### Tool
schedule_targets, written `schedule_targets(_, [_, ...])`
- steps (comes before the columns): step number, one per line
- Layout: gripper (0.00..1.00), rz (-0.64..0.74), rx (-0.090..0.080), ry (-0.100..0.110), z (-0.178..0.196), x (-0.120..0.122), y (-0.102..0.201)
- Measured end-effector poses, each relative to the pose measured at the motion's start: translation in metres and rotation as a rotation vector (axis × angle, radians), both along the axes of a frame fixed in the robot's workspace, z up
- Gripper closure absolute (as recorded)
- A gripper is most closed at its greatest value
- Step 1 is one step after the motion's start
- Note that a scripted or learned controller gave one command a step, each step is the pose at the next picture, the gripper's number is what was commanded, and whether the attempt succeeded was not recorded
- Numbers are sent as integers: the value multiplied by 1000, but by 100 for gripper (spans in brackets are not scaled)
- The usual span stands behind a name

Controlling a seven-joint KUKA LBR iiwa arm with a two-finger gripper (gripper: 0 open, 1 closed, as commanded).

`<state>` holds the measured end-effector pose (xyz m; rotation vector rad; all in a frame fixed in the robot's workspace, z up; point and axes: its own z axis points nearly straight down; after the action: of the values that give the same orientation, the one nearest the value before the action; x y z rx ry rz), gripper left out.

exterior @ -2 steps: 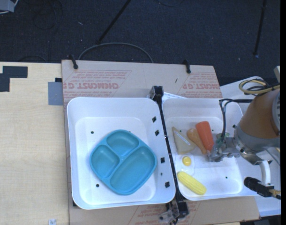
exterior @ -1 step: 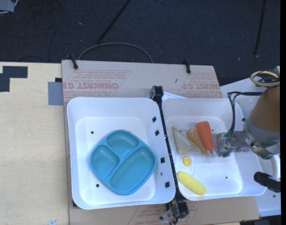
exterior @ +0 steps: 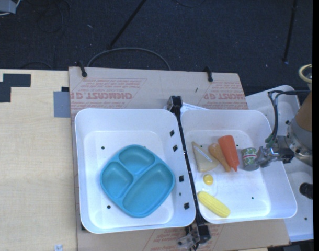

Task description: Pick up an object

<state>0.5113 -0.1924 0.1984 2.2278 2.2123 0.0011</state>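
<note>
gripper (exterior: 257,158): at the right bin's (exterior: 277,205) right side, closed around the small green-patterned cup (exterior: 248,158)
cup: between the fingers, just right of the orange carrot (exterior: 228,151)
carrot: mid right bin, touching a tan wedge (exterior: 203,160) on its left
corn cob (exterior: 214,204): near the right bin's front edge
yellow disc (exterior: 208,180): just above the corn
blue divided plate (exterior: 137,180): in the left bin (exterior: 89,135)
</note>
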Motion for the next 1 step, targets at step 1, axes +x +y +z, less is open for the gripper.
schedule_targets(1, [100,5,1,3,14,0,-1])
